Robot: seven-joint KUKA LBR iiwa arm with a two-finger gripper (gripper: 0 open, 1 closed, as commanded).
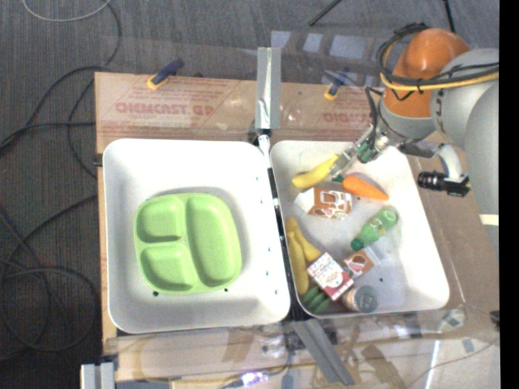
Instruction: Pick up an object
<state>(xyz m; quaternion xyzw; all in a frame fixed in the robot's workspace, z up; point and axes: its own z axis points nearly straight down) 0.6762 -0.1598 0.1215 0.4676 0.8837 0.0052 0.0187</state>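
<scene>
Near the right bin's (280, 217) far edge, the claw (354, 157), its state impossible to tell, is poised between banana (315, 173) and carrot (366, 187), so either may be nudged aside rather than gripped.

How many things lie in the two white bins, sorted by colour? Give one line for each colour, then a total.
Green: 2, the divided plate and the bottle.
Yellow: 2, the banana near the claw and the yellow piece at the bin's left wall.
Orange: 1, the carrot.
Mixed print: 3, the carton, the box, the can.
Total: 8, as far as can be told.
</scene>
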